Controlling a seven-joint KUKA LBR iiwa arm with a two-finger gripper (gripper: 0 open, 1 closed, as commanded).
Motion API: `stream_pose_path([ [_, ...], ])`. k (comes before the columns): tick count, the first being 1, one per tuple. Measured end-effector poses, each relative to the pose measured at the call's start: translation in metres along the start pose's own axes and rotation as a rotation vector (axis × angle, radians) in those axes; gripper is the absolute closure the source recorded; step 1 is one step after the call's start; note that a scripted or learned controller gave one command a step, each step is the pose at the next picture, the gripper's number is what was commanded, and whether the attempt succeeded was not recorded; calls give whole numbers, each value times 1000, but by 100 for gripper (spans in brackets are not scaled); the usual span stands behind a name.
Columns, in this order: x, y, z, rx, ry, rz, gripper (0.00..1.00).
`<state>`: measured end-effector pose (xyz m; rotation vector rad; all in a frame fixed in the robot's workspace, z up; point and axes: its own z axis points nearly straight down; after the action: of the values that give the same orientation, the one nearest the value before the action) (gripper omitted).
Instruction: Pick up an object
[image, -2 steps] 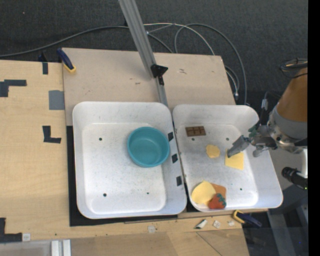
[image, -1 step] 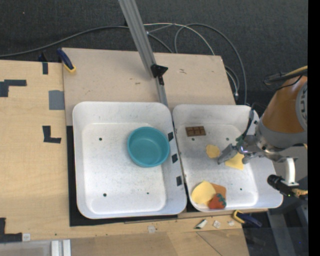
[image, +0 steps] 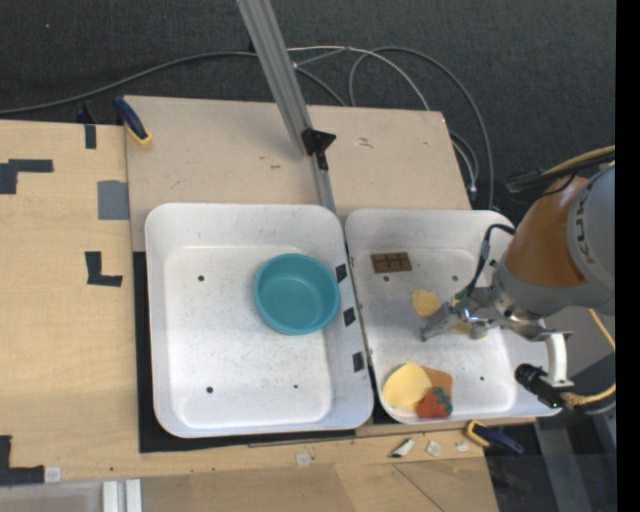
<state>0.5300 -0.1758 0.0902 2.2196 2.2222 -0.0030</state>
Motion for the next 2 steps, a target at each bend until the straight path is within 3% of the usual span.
stream_pose_path([
  [1,1,1,-12,-1,2,-1,100],
  [2,-6,-1,-57,-3,1,1,100],
])
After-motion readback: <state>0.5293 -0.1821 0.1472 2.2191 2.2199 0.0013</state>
